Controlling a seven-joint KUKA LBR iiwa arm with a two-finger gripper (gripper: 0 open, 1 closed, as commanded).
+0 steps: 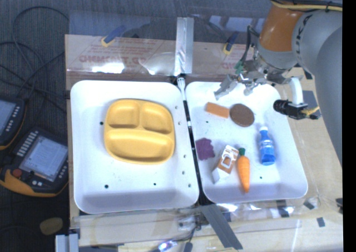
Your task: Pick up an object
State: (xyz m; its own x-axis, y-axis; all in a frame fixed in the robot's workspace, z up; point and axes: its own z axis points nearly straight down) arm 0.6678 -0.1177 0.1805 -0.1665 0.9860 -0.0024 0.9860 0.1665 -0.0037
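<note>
Camera view, contents as seen:

- Counter (78, 59): bears two shallow white bins side by side.
- Left bin (89, 189): holds one yellow divided tray (139, 130), lying flat near the bin's middle.
- Right bin (289, 181): holds six loose items.
  - Orange block (217, 110), at 11 o'clock in the bin.
  - Brown disc (242, 114), just beside the block on its 3 o'clock side.
  - Blue bottle (266, 146), at 3 o'clock, lying flat.
  - Purple lump (204, 148), at 9 o'clock near the bin's left wall.
  - Small carton (225, 163), at 6 o'clock, tilted.
  - Toy carrot (243, 171), touching the carton on its 3 o'clock side, green top pointing to 12.
- Arm: grey with an orange band, entering from 2 o'clock.
- Gripper (238, 87): over the right bin's 12 o'clock edge, above the block and disc; jaws spread wide, nothing between them.
- Handheld control unit (38, 162): off the counter, at 9 o'clock.
</note>
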